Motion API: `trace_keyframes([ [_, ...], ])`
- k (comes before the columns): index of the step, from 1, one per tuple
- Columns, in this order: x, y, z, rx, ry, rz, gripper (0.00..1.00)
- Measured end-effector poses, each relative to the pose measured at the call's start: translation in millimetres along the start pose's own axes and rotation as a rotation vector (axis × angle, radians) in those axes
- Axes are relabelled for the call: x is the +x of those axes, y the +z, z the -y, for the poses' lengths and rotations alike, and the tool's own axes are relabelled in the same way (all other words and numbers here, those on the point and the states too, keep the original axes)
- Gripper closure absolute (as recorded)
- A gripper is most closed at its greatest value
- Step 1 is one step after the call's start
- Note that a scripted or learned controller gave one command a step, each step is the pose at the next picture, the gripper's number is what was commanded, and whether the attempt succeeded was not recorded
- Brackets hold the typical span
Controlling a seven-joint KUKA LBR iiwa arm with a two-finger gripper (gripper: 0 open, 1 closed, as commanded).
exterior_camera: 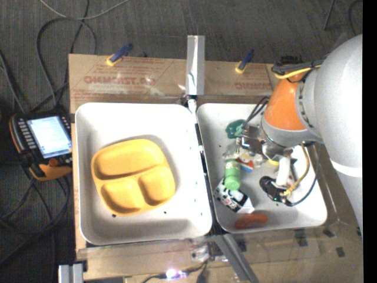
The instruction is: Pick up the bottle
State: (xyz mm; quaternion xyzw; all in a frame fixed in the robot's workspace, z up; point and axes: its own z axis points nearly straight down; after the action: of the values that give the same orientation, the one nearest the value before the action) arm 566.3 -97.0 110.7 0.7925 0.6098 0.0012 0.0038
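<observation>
Claw (252, 149): low in the right bin (312, 217), grip state cannot tell
Bottle (232, 175): green, lying just below-left of claw

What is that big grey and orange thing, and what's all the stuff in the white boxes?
That big grey and orange thing is a robot arm. It reaches in from the right, and a computer program moves it. The picture comes from one camera fixed above the bench, looking down at a slant.

On the bench sit two shallow white bins. The left bin holds a yellow tray with three sections, like a lunch plate. The right bin holds small things: a green bottle lying near the middle, a black-and-white toy just below it, and a red piece near the bottom edge.

The arm's hand, called a gripper, hangs over the right bin near the bottle. Its job is to pick the bottle up. I can't see it holding anything.
</observation>
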Motion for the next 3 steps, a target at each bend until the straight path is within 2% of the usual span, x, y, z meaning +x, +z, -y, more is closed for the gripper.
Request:
trace_keyframes([
  [1, 60.5, -113.5, 18.6, 0.01, -0.17, -0.001, 1.0],
  [2, 80.1, -106.1, 107.5, 0.014, -0.12, -0.001, 1.0],
  [3, 80.1, -113.5, 108.3, 0.02, -0.121, 0.0, 1.0],
])
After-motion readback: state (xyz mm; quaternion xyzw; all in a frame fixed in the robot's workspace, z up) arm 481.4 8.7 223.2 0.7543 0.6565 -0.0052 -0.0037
